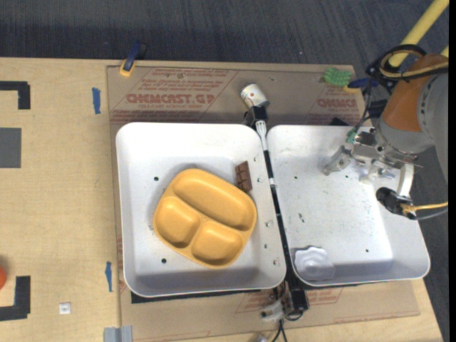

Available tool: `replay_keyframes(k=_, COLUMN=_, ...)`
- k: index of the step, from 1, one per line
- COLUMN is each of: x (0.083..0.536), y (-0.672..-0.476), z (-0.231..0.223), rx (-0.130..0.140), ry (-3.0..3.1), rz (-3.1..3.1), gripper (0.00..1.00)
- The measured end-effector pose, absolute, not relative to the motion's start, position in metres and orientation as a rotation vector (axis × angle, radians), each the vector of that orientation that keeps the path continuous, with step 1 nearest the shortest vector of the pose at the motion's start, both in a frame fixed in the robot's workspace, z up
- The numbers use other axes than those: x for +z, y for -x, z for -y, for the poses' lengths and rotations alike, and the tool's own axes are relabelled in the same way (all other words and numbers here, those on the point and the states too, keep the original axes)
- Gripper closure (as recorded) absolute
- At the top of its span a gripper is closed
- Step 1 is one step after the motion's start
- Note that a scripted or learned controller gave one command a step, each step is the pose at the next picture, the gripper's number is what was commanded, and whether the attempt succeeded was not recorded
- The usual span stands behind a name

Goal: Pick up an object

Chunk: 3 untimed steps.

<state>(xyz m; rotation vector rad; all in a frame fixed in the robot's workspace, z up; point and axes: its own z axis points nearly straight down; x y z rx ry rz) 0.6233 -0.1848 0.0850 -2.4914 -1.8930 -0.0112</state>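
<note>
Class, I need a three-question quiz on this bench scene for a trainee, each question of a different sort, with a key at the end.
1. True or false: the yellow divided tray lies in the right bin.
2. Which bin holds the clear plastic lid? A left bin; B right bin.
3. Fill in: the small brown block lies beside the tray's ____ edge, near the divider between the bins.

Key: 1 false, it lies in the left bin. 2 B, at the near corner. 3 upper right.

left bin (135,191): yellow tray (205,216) fills centre, margins narrow. right bin (399,258): floor open; clear cup (313,262) at near-left corner.
</note>
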Motion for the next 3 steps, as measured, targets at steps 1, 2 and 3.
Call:
replay_keyframes(k=1, x=0.096, y=-0.624, z=0.188, rx=-0.006, ry=2.498, rz=1.901, gripper=1.0)
replay_keyframes(k=2, x=0.096, y=-0.624, z=0.186, rx=-0.01, ry=2.494, rz=1.9, gripper=0.0)
replay_keyframes(k=3, x=0.106, y=-0.625, z=0.186, rx=-0.008, ry=2.496, rz=1.904, gripper=1.0)
